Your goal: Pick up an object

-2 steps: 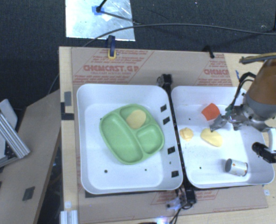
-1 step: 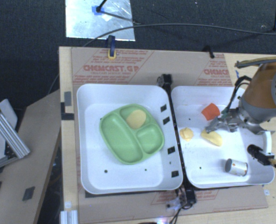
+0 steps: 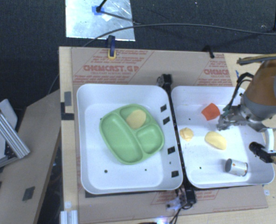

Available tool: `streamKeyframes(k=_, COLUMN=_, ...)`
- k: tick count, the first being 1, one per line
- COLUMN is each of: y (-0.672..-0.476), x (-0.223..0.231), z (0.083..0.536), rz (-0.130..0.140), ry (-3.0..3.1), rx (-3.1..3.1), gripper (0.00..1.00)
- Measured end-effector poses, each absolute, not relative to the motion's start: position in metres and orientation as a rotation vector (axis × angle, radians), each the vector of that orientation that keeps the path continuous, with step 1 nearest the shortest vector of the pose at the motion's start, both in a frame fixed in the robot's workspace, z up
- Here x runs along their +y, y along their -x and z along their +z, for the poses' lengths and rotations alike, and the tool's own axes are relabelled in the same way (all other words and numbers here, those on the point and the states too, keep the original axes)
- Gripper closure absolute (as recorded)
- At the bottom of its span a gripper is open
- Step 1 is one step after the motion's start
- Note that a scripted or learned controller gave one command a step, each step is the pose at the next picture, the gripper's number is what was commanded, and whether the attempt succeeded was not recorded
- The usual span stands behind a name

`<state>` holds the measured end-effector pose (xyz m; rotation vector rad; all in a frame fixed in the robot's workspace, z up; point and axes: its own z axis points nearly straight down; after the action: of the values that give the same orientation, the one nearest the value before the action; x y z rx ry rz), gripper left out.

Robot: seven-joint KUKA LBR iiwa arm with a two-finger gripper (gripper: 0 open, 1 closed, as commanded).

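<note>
Step in hand: I am on the approach; nothing is lifted yet, by my reading.
My tool (image 3: 223, 122): low over the right bin (image 3: 194, 174), between the orange block (image 3: 211, 111) and the yellow oval piece (image 3: 216, 140).
Its state: I cannot tell; it is a small dark blur under my wrist.
Candidates to pick: the orange block just up and left of my tool; the yellow oval piece just below it; a small yellow lump (image 3: 187, 134) nearer the bin's left wall; a grey cylinder (image 3: 235, 167) lying on its side towards the front.
Next move: I judge I must settle on one of the two nearest pieces, centre over it and close squarely; the oval looks rounded and may slip.
Left bin (image 3: 89, 171): holds a green divided plate (image 3: 124, 146) with a pale yellow item (image 3: 136, 119) in its upper compartment.
Worktop (image 3: 128, 64): brown board printed with red lettering, a blue and yellow clamp (image 3: 111, 46) at its back edge.
Room: dark carpet, a shiny sheet (image 3: 98, 13) on the floor, cables trailing across.
</note>
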<state>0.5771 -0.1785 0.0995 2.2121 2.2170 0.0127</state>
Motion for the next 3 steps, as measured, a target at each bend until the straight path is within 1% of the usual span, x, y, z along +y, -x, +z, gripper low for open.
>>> streamKeyframes(k=1, y=-0.576, x=-0.171, z=0.16, rz=0.005, ry=-2.212, rx=2.223, gripper=1.0)
streamKeyframes(k=2, y=-0.572, x=-0.168, z=0.223, rz=0.007, ry=-2.21, rx=2.222, gripper=1.0)
streamKeyframes(k=3, y=-0.577, x=-0.16, z=0.283, rz=0.007, ry=-2.21, rx=2.223, gripper=1.0)
